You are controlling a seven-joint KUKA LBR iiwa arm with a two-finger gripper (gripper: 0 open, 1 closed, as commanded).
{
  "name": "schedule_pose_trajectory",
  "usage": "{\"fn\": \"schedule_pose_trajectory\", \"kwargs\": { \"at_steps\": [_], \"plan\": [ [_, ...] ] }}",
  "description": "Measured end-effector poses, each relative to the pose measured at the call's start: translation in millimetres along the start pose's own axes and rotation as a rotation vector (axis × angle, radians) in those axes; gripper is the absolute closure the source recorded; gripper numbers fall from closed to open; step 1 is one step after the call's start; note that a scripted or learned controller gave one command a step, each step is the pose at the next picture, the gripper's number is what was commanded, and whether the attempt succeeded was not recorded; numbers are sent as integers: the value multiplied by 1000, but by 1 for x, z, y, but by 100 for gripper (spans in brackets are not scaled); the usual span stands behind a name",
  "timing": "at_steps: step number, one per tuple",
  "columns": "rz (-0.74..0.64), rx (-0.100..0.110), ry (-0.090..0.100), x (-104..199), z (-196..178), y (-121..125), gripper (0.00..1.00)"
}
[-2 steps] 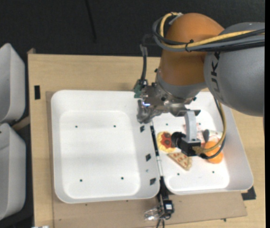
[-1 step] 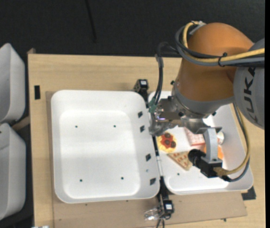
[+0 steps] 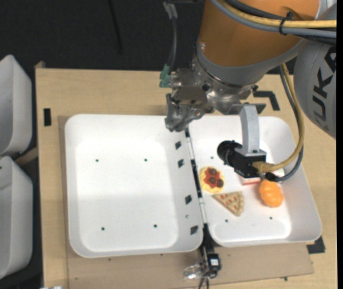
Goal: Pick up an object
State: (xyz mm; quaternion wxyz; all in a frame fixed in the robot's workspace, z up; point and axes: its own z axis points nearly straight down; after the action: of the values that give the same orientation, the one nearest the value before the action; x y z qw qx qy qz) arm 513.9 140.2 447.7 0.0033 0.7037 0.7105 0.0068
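A: Nearest, in the right bin (image 3: 280, 229): a toy pizza wedge (image 3: 231, 202), an orange fruit (image 3: 270, 193) near its right.

B: Just behind, a yellow disc (image 3: 211, 179) with red spots. The gripper (image 3: 179, 120) hangs at that bin's far left corner; open or closed, can't tell.

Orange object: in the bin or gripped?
In the bin: the orange object lies on the floor of the right bin, apart from the gripper.

Tan bench (image 3: 99, 92): left bin (image 3: 123, 191), right bin (image 3: 270, 229)
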Motion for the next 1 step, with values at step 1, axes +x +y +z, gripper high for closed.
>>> {"fn": "schedule_pose_trajectory", "kwargs": {
  "at_steps": [1],
  "plan": [
    [0,2,2,66,-104,-23,100]
  ]
}}
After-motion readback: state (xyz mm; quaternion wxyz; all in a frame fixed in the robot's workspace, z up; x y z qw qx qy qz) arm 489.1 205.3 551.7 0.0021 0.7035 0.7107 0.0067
